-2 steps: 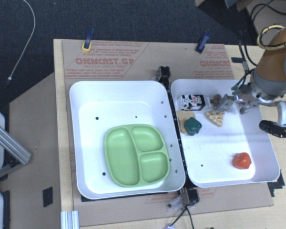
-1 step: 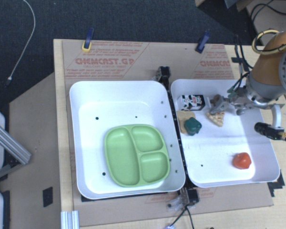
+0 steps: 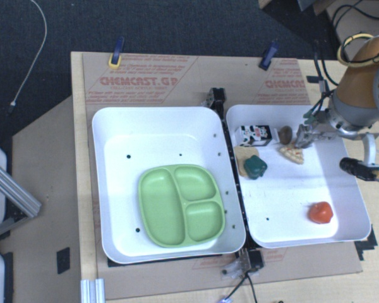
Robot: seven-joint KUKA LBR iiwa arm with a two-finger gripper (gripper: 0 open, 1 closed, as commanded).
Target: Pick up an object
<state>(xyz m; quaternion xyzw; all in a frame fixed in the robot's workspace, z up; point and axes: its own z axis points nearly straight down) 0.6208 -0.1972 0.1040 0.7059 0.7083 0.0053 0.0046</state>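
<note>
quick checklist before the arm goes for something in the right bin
1. Gripper over the right bin: ok, at its upper part.
2. Nearest target: ok, the tan object lies just below the gripper.
3. Object between the fingers: cannot tell.
4. Crowding: not ok, a small brown object sits close beside the tan one.
5. Other picks free: ok, the red object lies alone; the green object rests near the bin's left wall.
6. Green divided plate: ok, in the left bin.

**Cut off, hidden or unclear**

The arm runs off the right edge. The gripper is too small to read. A tan piece lies partly under the dark green object. The small black-and-white item is too blurred to identify.
</note>
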